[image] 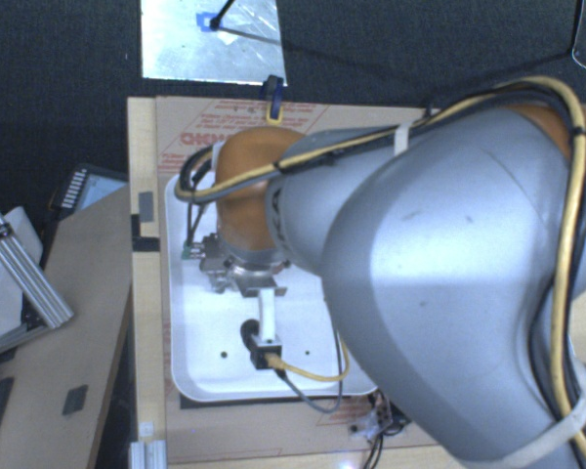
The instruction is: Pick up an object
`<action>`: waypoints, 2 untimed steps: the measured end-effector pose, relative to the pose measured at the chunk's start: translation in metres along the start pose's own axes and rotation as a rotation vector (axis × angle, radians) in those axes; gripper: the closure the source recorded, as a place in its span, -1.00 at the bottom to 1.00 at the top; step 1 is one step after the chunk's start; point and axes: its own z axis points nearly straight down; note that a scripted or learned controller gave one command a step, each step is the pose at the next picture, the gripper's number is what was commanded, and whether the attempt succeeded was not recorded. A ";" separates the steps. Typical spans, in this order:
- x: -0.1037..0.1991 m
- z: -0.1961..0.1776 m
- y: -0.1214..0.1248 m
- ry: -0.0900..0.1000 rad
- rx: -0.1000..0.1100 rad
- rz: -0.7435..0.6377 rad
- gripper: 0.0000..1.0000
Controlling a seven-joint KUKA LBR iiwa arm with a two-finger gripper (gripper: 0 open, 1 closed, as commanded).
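Observation:
My grey arm sweeps in from the right and covers most of the view. Its orange band (249, 179) sits over the left white bin (190, 364). Below the band, the gripper (236, 274) points straight down into the middle of that bin, close to its floor. The wrist hides whatever lies under the gripper. The arm's bulk covers the bin's right part and the whole right side of the bench. Two tiny dark specks (223, 353) mark the bare white floor near the bin's front.
A cardboard sheet (244, 125) with red print lies under the bins. A blue clip (272, 88) stands at its back edge. A silvery plate (210, 22) lies farther back. An aluminium rail (24, 272) slants across the left, beside a wooden board (88, 340).

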 end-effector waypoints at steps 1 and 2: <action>-0.001 -0.012 0.006 0.003 -0.010 0.003 1.00; -0.001 -0.023 0.006 0.004 -0.010 0.004 1.00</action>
